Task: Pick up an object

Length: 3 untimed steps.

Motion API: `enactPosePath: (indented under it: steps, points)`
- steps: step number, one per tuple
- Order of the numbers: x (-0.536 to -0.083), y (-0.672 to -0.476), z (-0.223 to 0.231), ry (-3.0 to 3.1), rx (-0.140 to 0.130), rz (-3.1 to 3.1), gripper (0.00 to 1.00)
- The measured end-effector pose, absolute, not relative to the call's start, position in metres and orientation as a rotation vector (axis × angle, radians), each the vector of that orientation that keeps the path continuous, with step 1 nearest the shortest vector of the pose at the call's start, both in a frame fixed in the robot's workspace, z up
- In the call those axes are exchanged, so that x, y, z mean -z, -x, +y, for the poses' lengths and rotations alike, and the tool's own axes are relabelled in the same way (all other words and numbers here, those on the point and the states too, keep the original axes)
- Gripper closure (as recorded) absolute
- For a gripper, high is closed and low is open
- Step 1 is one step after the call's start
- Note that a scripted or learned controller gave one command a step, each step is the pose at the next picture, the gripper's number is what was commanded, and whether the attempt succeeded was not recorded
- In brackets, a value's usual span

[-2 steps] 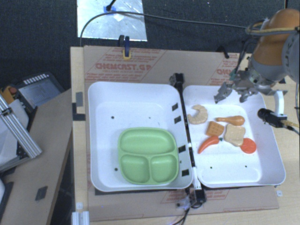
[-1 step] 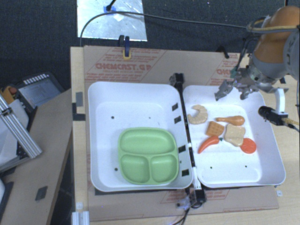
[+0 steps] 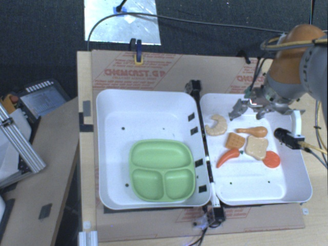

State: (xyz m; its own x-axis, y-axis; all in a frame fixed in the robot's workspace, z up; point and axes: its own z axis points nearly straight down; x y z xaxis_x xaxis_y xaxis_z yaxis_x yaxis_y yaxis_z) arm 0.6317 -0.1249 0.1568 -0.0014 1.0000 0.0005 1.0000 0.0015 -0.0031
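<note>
While the arm (image 3: 294, 60) reaches in over the right bin (image 3: 256, 191), I see my gripper (image 3: 248, 111) hanging above that bin's far end, its two grey fingers (image 3: 237, 109) splayed wide with nothing between them. Just below and to the left of the fingertips lies a pale croissant (image 3: 217, 125). Directly beneath the gripper sits an orange drumstick-shaped piece (image 3: 253, 131), and a little nearer me a square cracker (image 3: 235, 140) touches a slice of toast (image 3: 256, 147). Further down, a red-orange chili pepper (image 3: 228, 157) angles away, and a round tomato slice (image 3: 271, 160) rests beside the toast. Far off to the gripper's left, the other bin (image 3: 118, 106) holds a green divided plate (image 3: 161, 169).
</note>
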Motion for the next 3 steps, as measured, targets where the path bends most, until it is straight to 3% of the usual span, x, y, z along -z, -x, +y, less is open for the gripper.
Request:
enactPosePath:
  steps: [1, 2, 3]
  points:
    - [-0.1, -0.628, -0.12, 2.221, 0.005, -2.222, 0.0]
    - [-0.094, -0.635, -0.121, 2.231, 0.02, -2.237, 0.0]
    - [-0.104, -0.636, -0.12, 2.232, 0.024, -2.238, 1.0]
